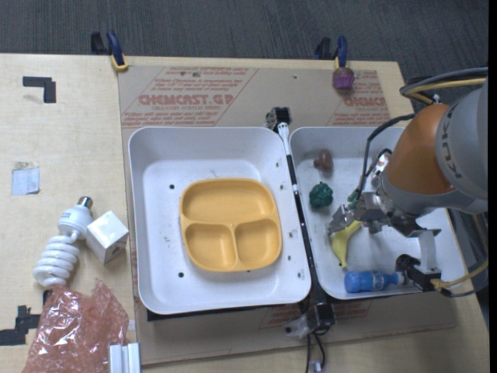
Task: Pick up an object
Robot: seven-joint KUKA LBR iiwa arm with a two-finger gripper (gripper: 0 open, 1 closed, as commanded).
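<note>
Where curved, smooth yellow banana [342, 243]

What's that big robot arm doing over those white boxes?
The robot arm is reaching into the right bin, trying to pick something up. Its gripper is down right at the top of a yellow banana. A green toy, a brown thing and a blue bottle lie nearby. The left bin holds a yellow divided plate.
</note>
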